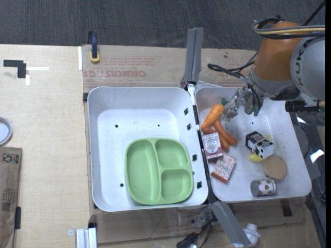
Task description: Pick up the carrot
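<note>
Just left of the jaws [234, 109], in the upper left corner of the right bin [289, 190], lies the carrot [212, 117], its green top pointing toward the jaws and its orange body slanting down and away from them toward the bin's left wall. The green top sits very near the fingertips, but nothing shows between them, and whether the jaws are spread or pressed together cannot be told from this slant.

Below the jaws and touching the carrot's lower side is a sausage [225, 133], running down to the right. Further below and to the left lie two small red and white packets [212, 144], one under the other. Below and to the right of the jaws stands a black and white box [259, 143] with a yellow piece [255, 158] just beside it, then a tan round disc [274, 168], and a small can [264, 187] on its side near the bin's front edge.

Far to the left of the jaws, the left bin [103, 118] holds a green divided plate [159, 171]. The arm [282, 56], grey with its orange band, rises above and to the right of the jaws. Both bins rest on the tabletop [41, 138].
</note>
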